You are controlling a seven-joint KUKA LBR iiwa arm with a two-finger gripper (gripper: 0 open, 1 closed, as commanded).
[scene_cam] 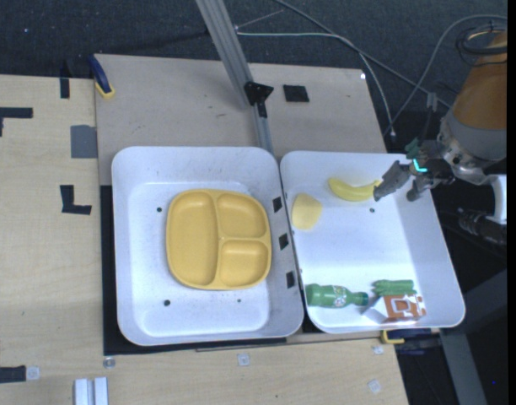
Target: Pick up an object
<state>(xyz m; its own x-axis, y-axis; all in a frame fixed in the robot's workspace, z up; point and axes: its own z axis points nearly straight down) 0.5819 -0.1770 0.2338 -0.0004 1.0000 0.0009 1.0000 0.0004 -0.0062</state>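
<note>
You're looking down on a tan wooden bench (182, 108) carrying two shallow white plastic bins side by side: the left bin (136, 251) and right bin (427, 251) touch along their inner edges. A small blue-and-yellow clamp (100, 76) sits at the bench's far left corner.

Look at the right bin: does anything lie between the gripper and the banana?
Nothing visible does. The gripper sits just right of the banana near the far edge of the right bin. The pale yellow piece and green bottle lie elsewhere.
</note>
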